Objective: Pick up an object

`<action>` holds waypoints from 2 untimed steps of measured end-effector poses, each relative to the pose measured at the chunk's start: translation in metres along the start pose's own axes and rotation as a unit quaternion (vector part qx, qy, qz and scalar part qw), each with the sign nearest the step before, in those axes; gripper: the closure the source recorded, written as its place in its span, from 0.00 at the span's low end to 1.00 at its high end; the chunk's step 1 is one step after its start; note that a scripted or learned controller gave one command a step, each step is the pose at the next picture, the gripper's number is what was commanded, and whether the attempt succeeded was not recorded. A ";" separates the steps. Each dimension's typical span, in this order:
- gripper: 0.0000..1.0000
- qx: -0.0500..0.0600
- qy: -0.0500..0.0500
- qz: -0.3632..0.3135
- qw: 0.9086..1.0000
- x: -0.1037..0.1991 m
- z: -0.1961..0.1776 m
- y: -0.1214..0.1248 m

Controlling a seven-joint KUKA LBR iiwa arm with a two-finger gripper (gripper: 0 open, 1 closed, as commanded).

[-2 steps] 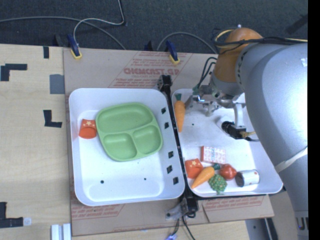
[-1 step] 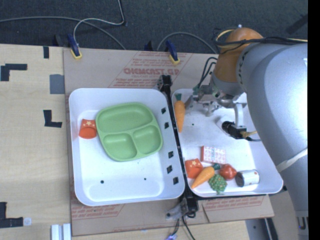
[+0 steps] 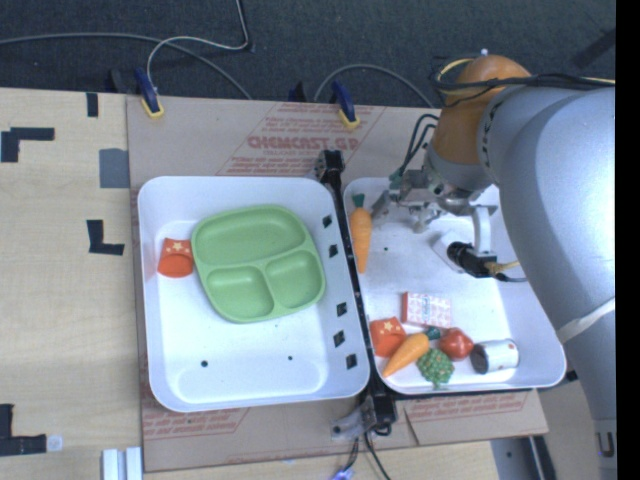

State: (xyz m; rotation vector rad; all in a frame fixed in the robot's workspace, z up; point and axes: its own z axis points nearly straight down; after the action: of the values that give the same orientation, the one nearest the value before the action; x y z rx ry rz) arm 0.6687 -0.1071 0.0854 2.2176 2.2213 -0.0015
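The arm (image 3: 545,168) reached in from the right over the right bin (image 3: 530,368), and its gripper (image 3: 412,200) hung at the bin's far left part, close to the divider between the two bins. Whether the jaws were released or clenched could not be told from this angle; nothing showed between them.

A carrot (image 3: 360,236) lay lengthwise along the right bin's left wall, just beside the gripper and a little to its left and nearer the camera, apart from the jaws. The other pieces sat well apart from the gripper, at the near end of the same bin: a small pink-and-white packet (image 3: 427,309), a red-orange pepper (image 3: 386,334), a second carrot (image 3: 406,353) lying tilted, a bunch of green grapes (image 3: 435,366), a tomato (image 3: 456,343) and a white can (image 3: 496,355) on its side.

The left bin (image 3: 180,368) held a green divided plate (image 3: 260,262) and an orange cup (image 3: 176,258) touching its left edge. Both bins rested on a cardboard sheet (image 3: 270,138) on the table (image 3: 50,298).
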 end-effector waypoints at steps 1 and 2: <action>0.00 0.000 -0.002 0.001 1.000 0.010 0.000 0.000; 0.00 0.000 -0.002 0.001 1.000 0.009 0.000 0.000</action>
State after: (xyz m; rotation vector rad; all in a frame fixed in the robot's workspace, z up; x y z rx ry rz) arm 0.6685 -0.0978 0.0854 2.2177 2.2176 -0.0049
